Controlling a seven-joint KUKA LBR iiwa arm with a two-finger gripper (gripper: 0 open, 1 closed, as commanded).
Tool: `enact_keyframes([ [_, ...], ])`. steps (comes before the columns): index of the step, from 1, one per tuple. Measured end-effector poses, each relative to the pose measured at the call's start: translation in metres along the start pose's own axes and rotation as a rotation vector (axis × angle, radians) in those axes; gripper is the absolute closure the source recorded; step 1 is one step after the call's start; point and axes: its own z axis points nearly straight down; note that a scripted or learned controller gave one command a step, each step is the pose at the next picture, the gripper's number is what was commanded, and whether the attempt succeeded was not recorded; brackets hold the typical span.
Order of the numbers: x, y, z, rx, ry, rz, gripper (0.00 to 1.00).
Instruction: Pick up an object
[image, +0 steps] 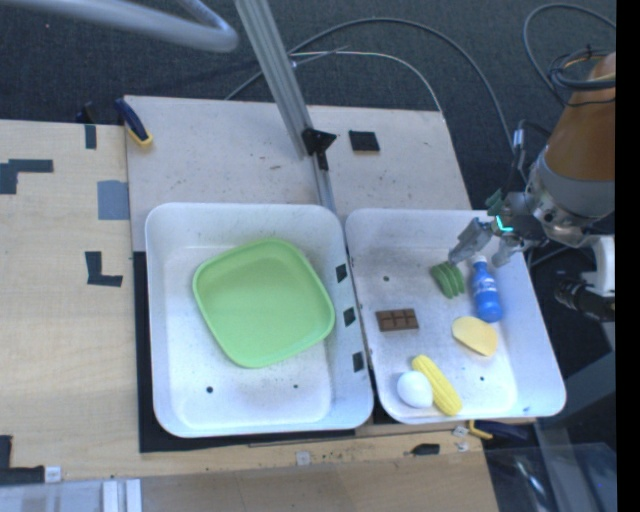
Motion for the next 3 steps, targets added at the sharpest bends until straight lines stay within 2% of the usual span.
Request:
enact_keyframes([
  [1, 0.0, 0.0, 0.0, 0.0, 0.0, 0.0, 0.0],
  [2, -0.001, 0.0, 0.043, 0.004, 0.001, 0.0, 0.0],
  [3, 0.0, 0.002, 0.105, 0.005, 0.001, 0.0, 0.0],
])
